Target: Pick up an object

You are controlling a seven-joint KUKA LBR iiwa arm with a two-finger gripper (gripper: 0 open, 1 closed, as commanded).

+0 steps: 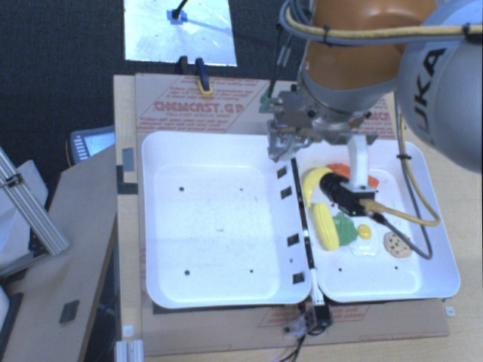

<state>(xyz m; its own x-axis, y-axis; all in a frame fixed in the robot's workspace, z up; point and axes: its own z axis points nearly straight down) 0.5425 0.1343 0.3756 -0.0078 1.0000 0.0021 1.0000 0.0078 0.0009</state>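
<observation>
Gripper (283, 151) hangs over the far end of the divider (302, 217) between the bins; finger spread cannot be told, and nothing shows between them. Right of the divider lie a banana (312, 181), corn (325, 226), green piece (346, 231) and cookie (396, 244). Judged step: approach; the next move calls for shifting right and descending. The orange wrist (362, 29) hides the right bin's (423, 277) far edge.

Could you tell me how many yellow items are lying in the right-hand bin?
3: a banana near the bin's upper left, a corn cob just below it, and a small round yellow piece to the right of the cob. The arm may hide more.
</observation>
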